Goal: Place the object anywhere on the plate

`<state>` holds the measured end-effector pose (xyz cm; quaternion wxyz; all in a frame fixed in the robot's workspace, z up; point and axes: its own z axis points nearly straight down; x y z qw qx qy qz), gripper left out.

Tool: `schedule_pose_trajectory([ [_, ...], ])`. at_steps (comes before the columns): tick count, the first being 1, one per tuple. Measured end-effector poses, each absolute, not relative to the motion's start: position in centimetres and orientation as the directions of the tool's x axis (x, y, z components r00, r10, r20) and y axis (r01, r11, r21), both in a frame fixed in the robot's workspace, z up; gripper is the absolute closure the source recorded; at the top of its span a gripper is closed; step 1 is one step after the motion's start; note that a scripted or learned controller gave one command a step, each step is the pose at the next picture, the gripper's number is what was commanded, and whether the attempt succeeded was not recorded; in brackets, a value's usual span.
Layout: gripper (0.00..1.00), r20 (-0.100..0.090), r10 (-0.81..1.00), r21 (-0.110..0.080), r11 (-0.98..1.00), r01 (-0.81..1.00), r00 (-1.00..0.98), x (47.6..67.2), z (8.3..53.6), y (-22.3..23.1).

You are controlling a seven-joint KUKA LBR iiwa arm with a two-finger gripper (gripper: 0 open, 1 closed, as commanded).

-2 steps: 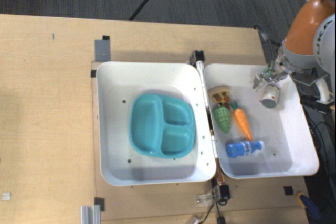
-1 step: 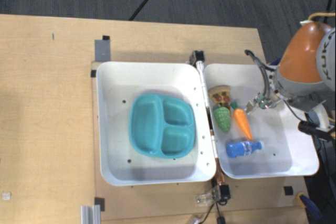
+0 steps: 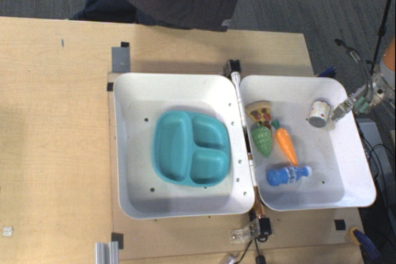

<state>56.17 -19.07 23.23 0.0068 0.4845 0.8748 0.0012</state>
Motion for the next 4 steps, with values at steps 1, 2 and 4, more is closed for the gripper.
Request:
schedule_pose_trajectory([
  [1,1.0,-0.003,0.903,0.004,0.429,0.903,-0.429,48.9,20.9,-13.0],
  [2,1.0,-0.004,0.844,0.006,0.536,0.844,-0.536,51.7,20.0,-4.5],
  [4,1.0,-0.001,0.866,0.005,0.5,0.866,-0.5,49.5,18.5,11.0],
])
